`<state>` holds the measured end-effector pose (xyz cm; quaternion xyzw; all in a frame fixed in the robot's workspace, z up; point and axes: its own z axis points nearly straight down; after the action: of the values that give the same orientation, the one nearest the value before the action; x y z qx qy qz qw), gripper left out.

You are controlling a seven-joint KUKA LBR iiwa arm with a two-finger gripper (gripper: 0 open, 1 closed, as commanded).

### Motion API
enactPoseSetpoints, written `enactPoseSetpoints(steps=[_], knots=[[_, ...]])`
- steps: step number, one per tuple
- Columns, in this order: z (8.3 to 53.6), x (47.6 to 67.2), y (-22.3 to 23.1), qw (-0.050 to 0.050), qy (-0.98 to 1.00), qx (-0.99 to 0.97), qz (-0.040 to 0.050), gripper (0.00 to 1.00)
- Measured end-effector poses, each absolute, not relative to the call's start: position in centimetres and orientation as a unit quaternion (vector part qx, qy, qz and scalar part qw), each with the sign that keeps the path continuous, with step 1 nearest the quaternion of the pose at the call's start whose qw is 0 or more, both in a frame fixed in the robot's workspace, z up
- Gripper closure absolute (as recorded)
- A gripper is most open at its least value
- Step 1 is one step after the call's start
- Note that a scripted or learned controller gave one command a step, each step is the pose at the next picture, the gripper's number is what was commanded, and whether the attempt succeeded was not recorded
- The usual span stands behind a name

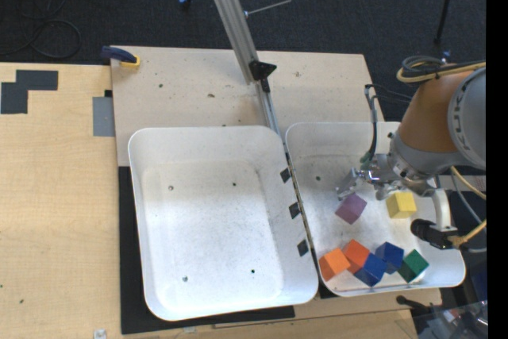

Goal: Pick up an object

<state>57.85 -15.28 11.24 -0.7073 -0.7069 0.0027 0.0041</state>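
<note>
Your gripper [355, 182] hangs over the right bin [317, 140], fingers spread, gripping nothing. The purple block [350, 208] lies just below the fingertips, toward the bin's near edge.

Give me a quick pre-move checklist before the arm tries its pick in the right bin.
1. Target in reach: purple block lies just below the gripper in the right bin: ok.
2. Jaws open or shut: cannot tell.
3. Anything held: nothing seen between the jaws: ok.
4. Space around target: yellow block sits apart to its right: ok.
5. Other blocks: orange, blue and green are crowded at the front rim, poor first picks: not ok.
</note>
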Motion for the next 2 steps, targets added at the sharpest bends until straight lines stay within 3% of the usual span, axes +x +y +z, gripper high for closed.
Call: enactPoseSetpoints(steps=[1,2], knots=[[9.2,57.9,-15.2,0.001,-0.707,-0.708,-0.0001,0.0],[10.2,57.9,-15.3,0.001,-0.705,-0.709,-0.0002,1.0]])
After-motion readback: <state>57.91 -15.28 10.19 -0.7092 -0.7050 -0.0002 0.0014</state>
